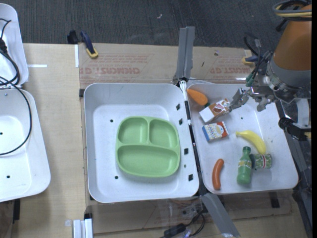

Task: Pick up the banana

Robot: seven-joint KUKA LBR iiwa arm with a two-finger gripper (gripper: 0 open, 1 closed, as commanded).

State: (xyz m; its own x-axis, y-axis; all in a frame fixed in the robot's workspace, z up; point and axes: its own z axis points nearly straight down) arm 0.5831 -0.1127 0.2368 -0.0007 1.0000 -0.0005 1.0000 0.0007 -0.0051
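Banana (252, 140) loose in right bin (282, 180)

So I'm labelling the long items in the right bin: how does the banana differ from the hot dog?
The banana is yellow; the hot dog is orange-red. The banana is curved and lies slantwise nearer the bin's middle; the hot dog is nearly straight, standing almost up-down in the view near the front edge. The banana looks thicker. Both are long, lie flat in the right bin, untouched.
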